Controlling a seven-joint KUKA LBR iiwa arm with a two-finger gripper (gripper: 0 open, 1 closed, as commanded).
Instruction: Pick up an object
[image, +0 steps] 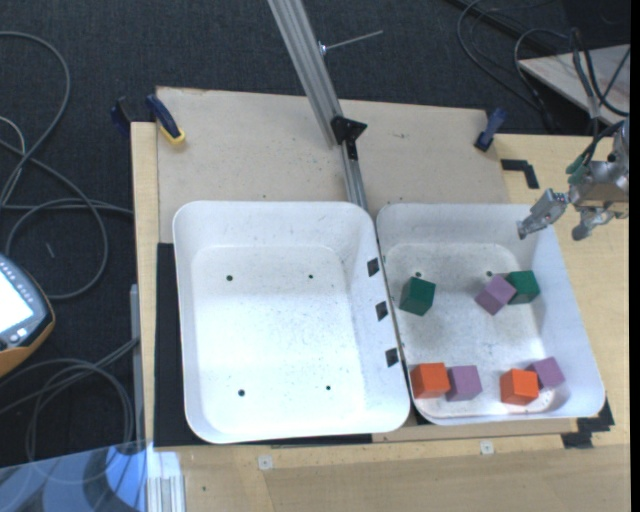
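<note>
Room lay open in the left bin, bare white floor from rim to rim. My hand hung over the right bin's far right rim, fingers spread apart, holding nothing. Below it sat the blocks: a green cube alone mid-bin, a purple touching another green, and orange-purple pairs along the near wall. Around the wooden table ran dark carpet and cables.

No legible text, label, brand, number or sign appears on any surface. The blocks and bins are unmarked.
</note>
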